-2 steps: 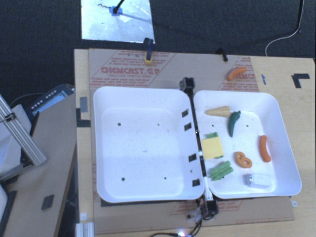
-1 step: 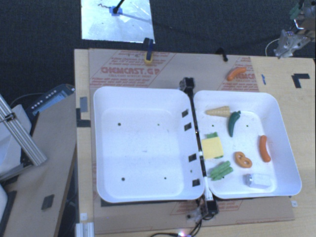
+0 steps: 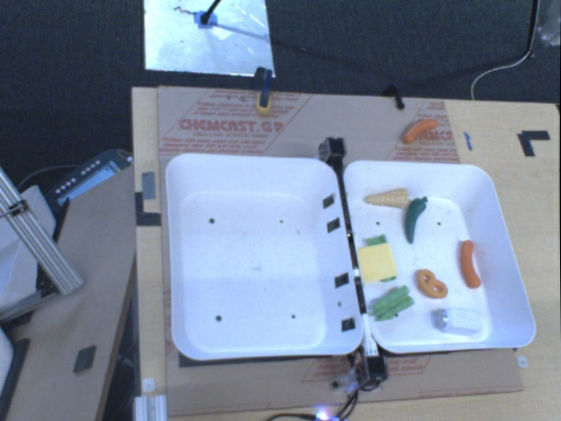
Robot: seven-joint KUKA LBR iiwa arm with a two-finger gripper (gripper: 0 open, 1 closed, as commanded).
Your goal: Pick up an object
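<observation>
Toy foods [image 3: 379, 262] in right bin [image 3: 443, 235]

Light even, bright, from above. White bins [image 3: 254, 169] slightly overexposed, little surface detail. Reflective sheet [image 3: 175, 24] in upper left of frame gives strong glare. Shadows soft and short under small objects. Picture slightly soft overall, grainy on dark carpet [image 3: 394, 24].

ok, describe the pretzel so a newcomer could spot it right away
Look in the right bin, in its near half. The pretzel lies there, between the yellow block and the orange sausage, just above the white object. It is the one small orange-brown twisted loop with holes through it.
</observation>
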